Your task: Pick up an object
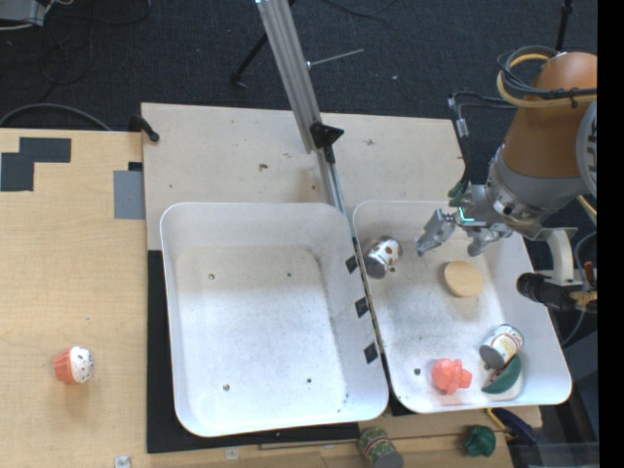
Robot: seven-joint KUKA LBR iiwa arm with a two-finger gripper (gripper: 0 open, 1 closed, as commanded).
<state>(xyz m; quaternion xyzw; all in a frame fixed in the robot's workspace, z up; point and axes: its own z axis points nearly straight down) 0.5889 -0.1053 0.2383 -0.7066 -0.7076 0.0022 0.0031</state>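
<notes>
1. While hovering above right bin, jaws apart, nothing between.
2. Nearest pick: tan disc, just below; risk of sliding off its flat, low profile.
3. Small can beside divider; liable to roll if nudged.

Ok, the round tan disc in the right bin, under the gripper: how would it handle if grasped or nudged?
The tan disc lies flat on the right bin floor, so it probably slides rather than rolls when nudged. Its low, rounded profile may give the gripper little edge to pinch. It looks solid, likely stiff, though its weight cannot be judged.
</notes>
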